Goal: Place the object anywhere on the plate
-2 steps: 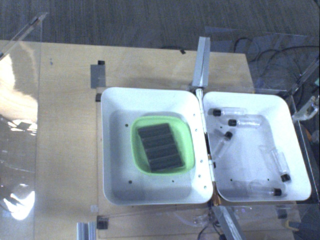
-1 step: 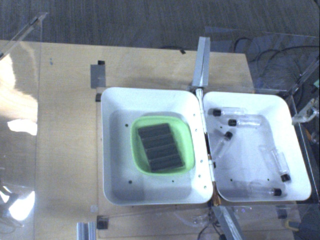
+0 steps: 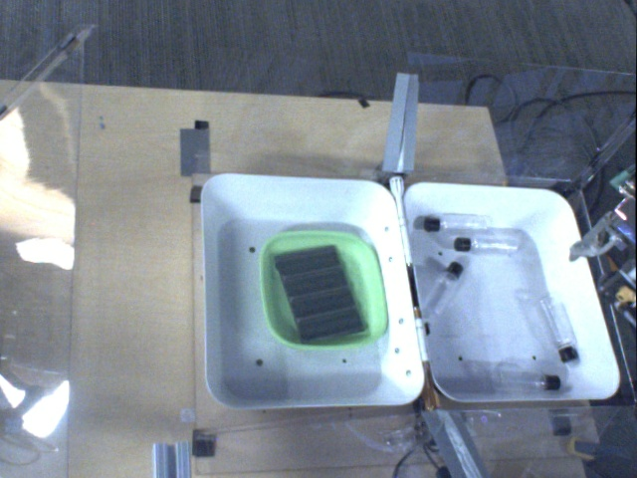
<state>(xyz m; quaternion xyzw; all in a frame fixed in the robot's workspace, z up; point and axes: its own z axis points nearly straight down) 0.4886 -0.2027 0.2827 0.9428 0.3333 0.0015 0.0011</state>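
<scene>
A square green plate (image 3: pixel 370 289) sits in the middle of the left white bin (image 3: pixel 224 297). On it lies a dark grey ridged block (image 3: pixel 318 293), turned a little off square with the plate. Several clear plastic tubes with black caps lie in the right white bin (image 3: pixel 587 366); one tube (image 3: pixel 454 223) rests at the back left, another tube (image 3: pixel 558 328) at the right. A grey part of my gripper (image 3: pixel 595 239) pokes in at the view's right edge, over the right bin's far right rim, apart from the plate and tubes.
A grey metal post (image 3: pixel 401 122) stands behind the gap between the bins. Cables and dark gear (image 3: pixel 597 147) crowd the back right. The wooden bench (image 3: pixel 109 267) spreads to the left of the bins.
</scene>
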